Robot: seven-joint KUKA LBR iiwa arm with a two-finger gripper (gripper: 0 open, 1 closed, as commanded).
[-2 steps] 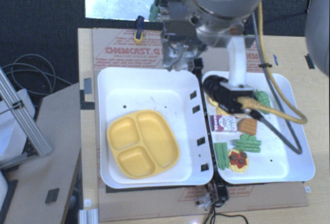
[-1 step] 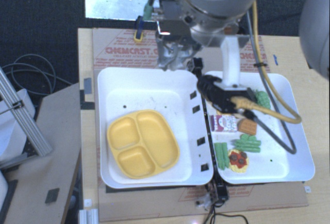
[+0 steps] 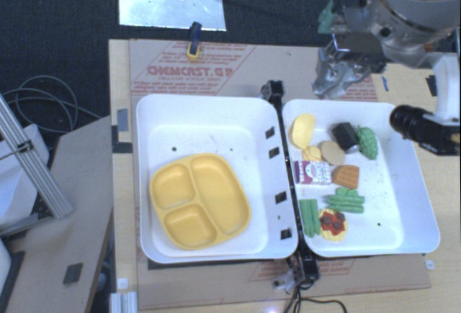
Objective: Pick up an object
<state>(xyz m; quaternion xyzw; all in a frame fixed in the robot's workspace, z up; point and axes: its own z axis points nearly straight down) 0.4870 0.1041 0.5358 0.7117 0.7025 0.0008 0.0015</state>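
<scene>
Claw point(image 3: 337, 81) hangs at upper right above the right bin's point(image 3: 414, 232) top edge, grip state unclear; toy food point(image 3: 331, 175) crowds that bin, yellow tray point(image 3: 198, 200) fills the left bin point(image 3: 155, 117)

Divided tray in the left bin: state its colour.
Yellow. The divided tray shows plainly in the camera view, lying in the left bin.

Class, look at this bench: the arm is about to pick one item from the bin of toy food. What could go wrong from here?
1. The toy food is crowded: the milk carton touches the waffle and cookie, so a grasp may catch or nudge neighbours.
2. The gripper hangs beyond the right bin's far rim, so descending could strike that rim.
</scene>
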